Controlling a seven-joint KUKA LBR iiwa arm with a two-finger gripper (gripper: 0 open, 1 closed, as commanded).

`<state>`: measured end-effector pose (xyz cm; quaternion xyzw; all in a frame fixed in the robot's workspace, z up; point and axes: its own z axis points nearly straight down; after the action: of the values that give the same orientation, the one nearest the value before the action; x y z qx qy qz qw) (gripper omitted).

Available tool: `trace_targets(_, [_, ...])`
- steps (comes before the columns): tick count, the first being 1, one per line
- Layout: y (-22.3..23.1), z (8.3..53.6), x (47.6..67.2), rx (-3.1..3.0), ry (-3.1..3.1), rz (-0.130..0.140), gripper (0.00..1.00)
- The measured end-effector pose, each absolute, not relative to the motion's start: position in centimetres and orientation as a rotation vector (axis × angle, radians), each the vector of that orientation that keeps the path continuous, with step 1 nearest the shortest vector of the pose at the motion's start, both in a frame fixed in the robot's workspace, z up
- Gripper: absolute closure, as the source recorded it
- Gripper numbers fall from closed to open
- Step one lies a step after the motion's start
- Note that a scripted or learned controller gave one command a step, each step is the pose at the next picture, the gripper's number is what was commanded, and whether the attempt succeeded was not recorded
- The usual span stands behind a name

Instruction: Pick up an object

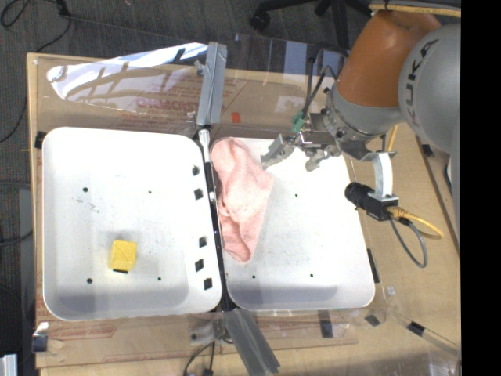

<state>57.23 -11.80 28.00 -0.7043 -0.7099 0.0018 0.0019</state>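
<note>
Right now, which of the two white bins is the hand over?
The right bin, the one holding the pink cloth. The hand hovers at its far edge; the left bin holds a yellow block.

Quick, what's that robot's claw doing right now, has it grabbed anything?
Gripper: fingers open, holding nothing, above the right bin beside the pink cloth.

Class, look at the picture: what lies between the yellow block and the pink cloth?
In the camera view, the bins' adjoining walls separate the yellow block from the pink cloth.
</note>
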Motion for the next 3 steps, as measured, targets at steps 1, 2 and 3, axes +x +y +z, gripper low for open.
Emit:
trace_targets(1, [-10.5,17.8,54.0,-2.222,-2.214,0.007,0.0])
trace_targets(2, [-12.8,27.1,59.5,-2.293,-2.146,0.002,0.0])
trace_targets(3, [-12.7,13.6,60.0,-2.336,-2.093,0.008,0.0])
